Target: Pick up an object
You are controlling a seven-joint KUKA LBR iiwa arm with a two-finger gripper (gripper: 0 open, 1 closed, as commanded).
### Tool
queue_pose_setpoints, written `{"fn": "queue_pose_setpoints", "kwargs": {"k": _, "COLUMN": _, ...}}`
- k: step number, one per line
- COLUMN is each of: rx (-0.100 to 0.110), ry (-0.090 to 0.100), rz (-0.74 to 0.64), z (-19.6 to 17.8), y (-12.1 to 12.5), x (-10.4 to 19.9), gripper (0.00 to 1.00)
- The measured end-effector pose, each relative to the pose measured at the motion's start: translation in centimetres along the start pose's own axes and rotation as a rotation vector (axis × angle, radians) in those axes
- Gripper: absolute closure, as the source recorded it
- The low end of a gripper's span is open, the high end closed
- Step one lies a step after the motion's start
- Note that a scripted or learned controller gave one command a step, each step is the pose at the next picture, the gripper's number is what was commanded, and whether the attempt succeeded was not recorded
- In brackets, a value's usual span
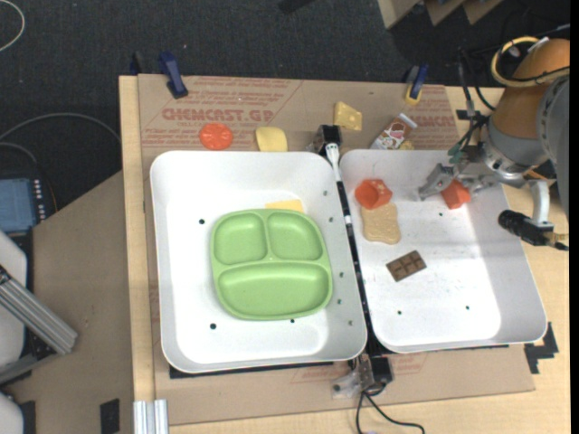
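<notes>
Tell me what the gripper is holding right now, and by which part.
Cannot be told. The gripper sits low over the right bin, right against a small red-orange block, but the view does not settle whether it grips the block.

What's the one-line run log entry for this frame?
gripper: over right bin | at small red block | grasp: unclear | green tray: left bin

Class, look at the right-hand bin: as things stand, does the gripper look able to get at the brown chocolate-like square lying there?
Probably yes. The brown square lies flat and alone on the right bin's floor, apart from the tan biscuit, with nothing over it. The gripper hangs in the same bin, by a small red block.
</notes>
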State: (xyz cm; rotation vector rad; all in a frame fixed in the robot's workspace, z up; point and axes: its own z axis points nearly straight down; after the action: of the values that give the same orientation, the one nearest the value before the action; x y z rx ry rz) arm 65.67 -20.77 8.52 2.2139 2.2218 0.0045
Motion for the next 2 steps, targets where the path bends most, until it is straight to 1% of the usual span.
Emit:
{"fn": "queue_pose_setpoints", "kwargs": {"k": 1, "rx": -0.002, "ry": -0.004, "rz": 0.001, "z": -1.1, "y": 0.0, "x": -0.2, "gripper": 1.0}}
{"fn": "queue_pose_setpoints", "kwargs": {"k": 2, "rx": 0.012, "ry": 0.006, "rz": 0.003, "z": -3.2, "y": -6.2, "x": 5.3, "gripper": 1.0}}
